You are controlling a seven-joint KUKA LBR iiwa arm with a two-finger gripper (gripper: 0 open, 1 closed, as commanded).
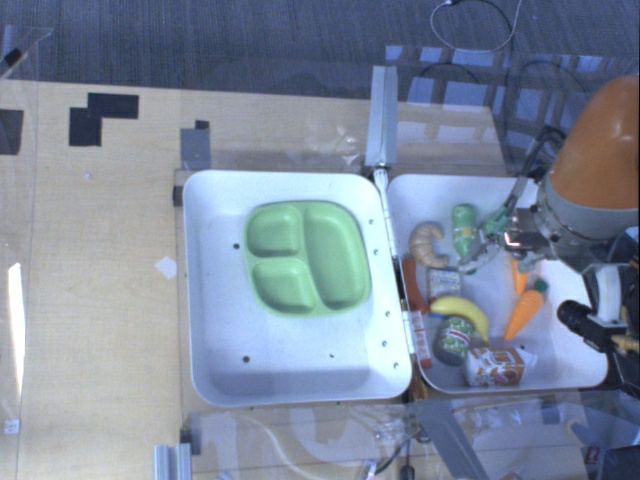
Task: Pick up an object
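The right bin holds several small items. A green bottle lies near its back, with a tan croissant-shaped piece to its left. A yellow banana, an orange carrot, a green can and a red-and-white carton lie toward the front. My gripper hangs low over the bin's middle, just right of the bottle and above a silvery packet. I see nothing held in it.
The left bin bears a green divided plate. A metal divider runs between the bins at the back. A red-brown stick lies along the right bin's left wall. The orange-banded arm covers the right bin's far right side.
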